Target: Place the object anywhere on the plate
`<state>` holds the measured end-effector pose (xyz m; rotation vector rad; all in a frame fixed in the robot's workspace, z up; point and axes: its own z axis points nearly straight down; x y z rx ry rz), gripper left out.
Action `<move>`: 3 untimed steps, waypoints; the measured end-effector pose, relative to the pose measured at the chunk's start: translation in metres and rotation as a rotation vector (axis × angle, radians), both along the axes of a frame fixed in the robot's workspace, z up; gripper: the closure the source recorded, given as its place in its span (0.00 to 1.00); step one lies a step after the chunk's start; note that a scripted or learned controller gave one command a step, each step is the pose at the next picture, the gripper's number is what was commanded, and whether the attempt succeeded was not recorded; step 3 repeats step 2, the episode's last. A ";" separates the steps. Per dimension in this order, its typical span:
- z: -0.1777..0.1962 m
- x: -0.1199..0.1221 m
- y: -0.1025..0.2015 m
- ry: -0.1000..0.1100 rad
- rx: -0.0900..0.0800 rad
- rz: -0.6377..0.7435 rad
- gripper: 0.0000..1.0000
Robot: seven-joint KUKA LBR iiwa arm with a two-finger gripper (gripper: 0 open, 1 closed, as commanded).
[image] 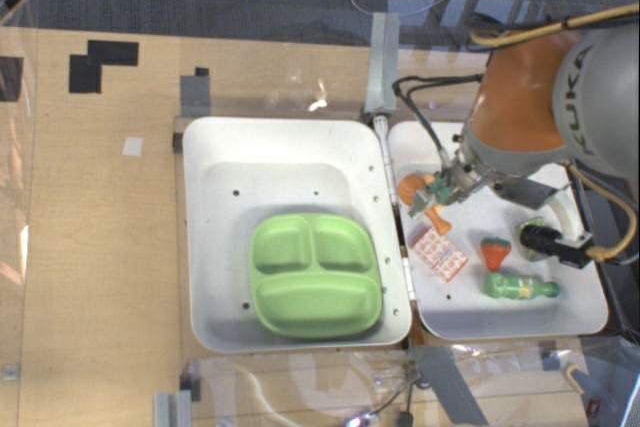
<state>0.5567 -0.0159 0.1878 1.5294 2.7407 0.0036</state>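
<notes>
Nearest: green plate (316, 275) sits in the left bin (210, 215), three compartments, nothing on it — it's the drop target, so it stays clear. Right bin (590, 315) holds the pick candidates: green bottle (520, 289), strawberry (495, 253), pink checkered packet (440, 253). Further back, end effector (438, 195) is low over an orange carrot-like toy (415, 189) near the divider, likely the pick target. Can't tell its state. Toy: small, orange, partly hidden, well apart from the plate.

plate (316, 274): green, three-compartment; flat in left bin | orange object (413, 187): right bin
</notes>
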 end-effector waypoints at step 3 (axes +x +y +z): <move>-0.004 -0.050 0.080 0.002 0.000 0.045 0.00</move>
